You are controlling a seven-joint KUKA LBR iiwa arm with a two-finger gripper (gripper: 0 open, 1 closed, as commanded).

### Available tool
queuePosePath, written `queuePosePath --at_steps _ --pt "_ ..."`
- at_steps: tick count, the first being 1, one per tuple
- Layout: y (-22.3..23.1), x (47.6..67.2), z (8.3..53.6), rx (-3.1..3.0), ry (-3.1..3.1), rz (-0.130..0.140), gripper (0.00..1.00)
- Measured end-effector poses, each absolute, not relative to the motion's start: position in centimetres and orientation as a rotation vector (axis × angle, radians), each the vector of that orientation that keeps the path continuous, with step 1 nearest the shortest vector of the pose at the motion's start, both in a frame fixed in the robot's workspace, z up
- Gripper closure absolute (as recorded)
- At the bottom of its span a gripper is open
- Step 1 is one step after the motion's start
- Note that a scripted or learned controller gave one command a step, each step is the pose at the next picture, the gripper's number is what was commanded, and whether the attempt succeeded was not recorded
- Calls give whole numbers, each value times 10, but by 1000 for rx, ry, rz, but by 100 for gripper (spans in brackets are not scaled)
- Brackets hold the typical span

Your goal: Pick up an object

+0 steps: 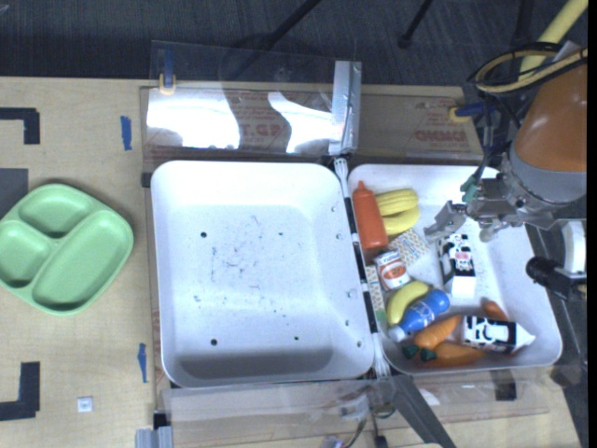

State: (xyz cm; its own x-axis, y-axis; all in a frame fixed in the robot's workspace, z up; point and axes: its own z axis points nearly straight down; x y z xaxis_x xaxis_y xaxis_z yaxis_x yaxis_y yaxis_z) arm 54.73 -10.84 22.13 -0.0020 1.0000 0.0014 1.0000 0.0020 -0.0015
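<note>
My gripper [465, 220] hangs over the upper middle of the right bin [546, 348], its two fingers spread apart with nothing between them. Just below it lies a small black-and-white carton [457, 256]. Left of it are a red-orange bottle [369, 218] and a yellow banana bunch [397, 210]. Lower in the bin sit a patterned packet [409, 245], a small can [393, 271], a yellow piece [406, 298], a blue bottle [425, 311], an orange carrot [446, 330] and another black-and-white carton [496, 333].
The left bin [247, 259] stands beside the right one, with a ridge between them. A green divided plate [62, 247] rests on the bench at the far left. Clear panels [242, 110] and cables stand behind the bins.
</note>
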Motion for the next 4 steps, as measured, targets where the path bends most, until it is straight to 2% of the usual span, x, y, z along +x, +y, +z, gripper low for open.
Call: queuePosePath --at_steps 1,2,3,4 --pt "-95 479 170 -2274 -2165 1 0" --pt "-72 480 184 -2249 -2195 -2 0" --pt "-100 486 102 -2265 -2197 -23 0" --pt "-99 486 112 -2266 -2197 -27 100"
